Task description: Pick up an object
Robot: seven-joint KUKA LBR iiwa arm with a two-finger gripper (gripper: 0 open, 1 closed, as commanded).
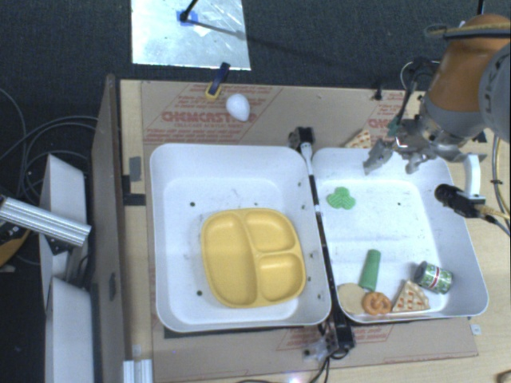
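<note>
At the near edge of the right bin (pixel 459 254) I see a cluster of small things along its front wall: a pizza-slice toy (pixel 411 298) at about five o'clock in the bin, an orange round piece (pixel 376 302) touching a pale flat disc (pixel 351 295) just to its nine o'clock, and a green-and-white can (pixel 433 277) lying on its side near the corner. A green cylinder (pixel 370 269) lies tilted just above the disc. In the left bin (pixel 172 214) a yellow divided tray (pixel 253 256) sits toward the near half, slightly turned. Farther up the right bin, a green leafy piece (pixel 342 199) lies alone near the divider, at about ten o'clock in that bin. Beyond it, over the far edge of the right bin at about one o'clock, my hand (pixel 398 159) hangs with its two fingers spread apart and nothing between them, well apart from the leafy piece. On the cardboard-covered bench (pixel 319 114) past the bins rests a white egg-shaped object (pixel 238 107), with a small blue-and-yellow object (pixel 216 81) just beyond it at the bench's far edge.
</note>
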